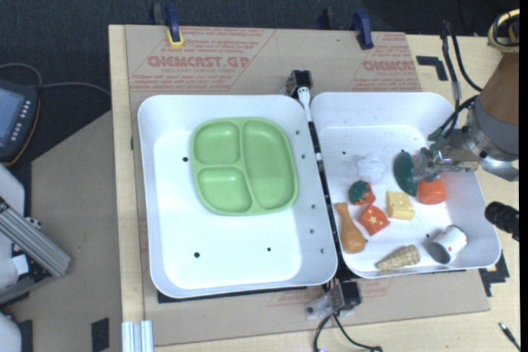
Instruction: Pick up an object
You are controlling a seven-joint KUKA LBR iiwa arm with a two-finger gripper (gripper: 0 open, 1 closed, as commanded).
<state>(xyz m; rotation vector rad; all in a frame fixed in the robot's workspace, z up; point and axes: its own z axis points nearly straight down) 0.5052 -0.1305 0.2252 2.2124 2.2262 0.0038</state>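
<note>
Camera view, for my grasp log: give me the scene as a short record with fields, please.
left bin: holds a light green three-compartment plate
right bin: small toys, among them an orange carrot-shaped piece, a yellow block, a red-orange ball, a white cup
gripper: low over the right bin, beside a dark green piece and the ball
grasp: cannot tell
</note>
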